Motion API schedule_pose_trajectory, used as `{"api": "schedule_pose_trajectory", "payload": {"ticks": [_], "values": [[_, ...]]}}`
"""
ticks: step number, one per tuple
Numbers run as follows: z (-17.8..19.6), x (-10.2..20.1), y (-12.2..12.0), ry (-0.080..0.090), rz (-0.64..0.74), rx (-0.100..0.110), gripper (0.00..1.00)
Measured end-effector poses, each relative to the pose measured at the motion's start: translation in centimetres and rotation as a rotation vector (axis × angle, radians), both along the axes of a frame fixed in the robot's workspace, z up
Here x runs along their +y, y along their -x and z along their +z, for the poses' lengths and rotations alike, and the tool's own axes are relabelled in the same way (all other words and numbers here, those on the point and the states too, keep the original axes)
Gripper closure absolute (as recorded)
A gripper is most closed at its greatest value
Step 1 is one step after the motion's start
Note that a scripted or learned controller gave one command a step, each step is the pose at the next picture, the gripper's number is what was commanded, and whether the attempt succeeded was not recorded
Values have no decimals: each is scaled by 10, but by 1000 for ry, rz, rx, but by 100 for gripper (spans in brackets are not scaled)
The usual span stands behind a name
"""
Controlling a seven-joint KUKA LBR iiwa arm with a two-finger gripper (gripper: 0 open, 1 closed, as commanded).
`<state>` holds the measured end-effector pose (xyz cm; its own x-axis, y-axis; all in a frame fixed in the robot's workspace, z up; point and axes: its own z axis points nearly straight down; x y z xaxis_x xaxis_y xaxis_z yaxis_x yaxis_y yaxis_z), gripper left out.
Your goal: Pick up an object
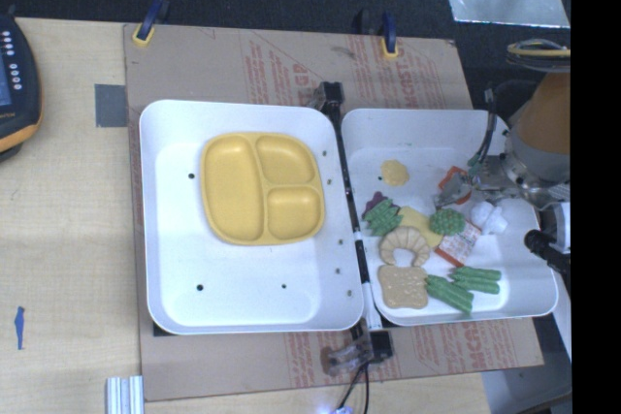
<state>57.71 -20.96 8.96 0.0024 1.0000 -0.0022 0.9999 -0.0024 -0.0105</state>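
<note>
The two-finger gripper (466,192) is seen at the right edge of the right-hand shallow white bin (529,305), low over its contents, with the grey arm and orange band (548,116) entering from the right. Whether anything is held cannot be told, since the tip is lost in dark metal and clutter.

The candidate objects lie in a loose heap in that bin, mostly to the left of and nearer the camera than the gripper. A small green broccoli-like toy (446,221) and a red-and-white packet (460,242) are found just beside the tip. Further left lie a pale ring-shaped pastry toy (405,248), a tan slice of toy bread (403,286) and a leafy green toy (382,213). A pair of green bean-like pieces (464,286) sits near the front wall, their long axes running roughly left to right. A small yellow disc (394,173) lies apart, towards the back.

The left-hand white bin (175,296) carries a yellow three-compartment plate (260,186), well apart from the arm.
</note>
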Motion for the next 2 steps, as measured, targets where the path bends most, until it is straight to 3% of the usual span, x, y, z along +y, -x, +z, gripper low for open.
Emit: {"api": "schedule_pose_trajectory", "payload": {"ticks": [1, 2], "values": [[3, 31, -50, -2, 10, -12, 0], [2, -4, -21, -2, 3, -4, 0]]}}
